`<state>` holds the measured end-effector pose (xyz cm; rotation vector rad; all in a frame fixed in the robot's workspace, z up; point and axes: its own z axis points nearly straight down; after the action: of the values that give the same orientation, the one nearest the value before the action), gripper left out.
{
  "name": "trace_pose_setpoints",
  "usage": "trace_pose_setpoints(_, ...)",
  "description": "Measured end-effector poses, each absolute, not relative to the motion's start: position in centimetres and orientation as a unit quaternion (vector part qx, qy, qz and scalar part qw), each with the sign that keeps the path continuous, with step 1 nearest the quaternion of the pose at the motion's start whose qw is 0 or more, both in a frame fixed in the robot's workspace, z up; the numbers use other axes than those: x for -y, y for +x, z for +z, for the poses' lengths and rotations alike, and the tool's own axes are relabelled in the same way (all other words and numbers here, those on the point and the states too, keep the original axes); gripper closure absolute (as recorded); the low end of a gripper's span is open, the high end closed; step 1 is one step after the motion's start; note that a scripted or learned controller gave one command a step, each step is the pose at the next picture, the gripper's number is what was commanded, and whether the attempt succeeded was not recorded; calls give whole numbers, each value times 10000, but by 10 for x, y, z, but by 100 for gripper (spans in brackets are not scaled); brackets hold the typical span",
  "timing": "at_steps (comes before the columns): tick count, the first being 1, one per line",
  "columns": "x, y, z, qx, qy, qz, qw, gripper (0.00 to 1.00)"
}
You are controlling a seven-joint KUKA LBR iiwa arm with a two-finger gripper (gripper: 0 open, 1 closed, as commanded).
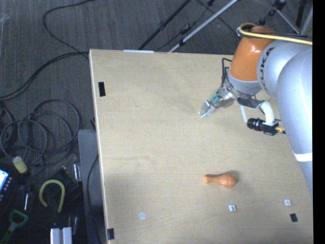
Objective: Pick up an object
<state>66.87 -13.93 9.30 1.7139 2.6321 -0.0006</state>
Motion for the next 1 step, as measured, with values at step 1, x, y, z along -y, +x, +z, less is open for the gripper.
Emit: trace_pose_setpoints(1,139,669,93,-8380,5457,-2,2,0)
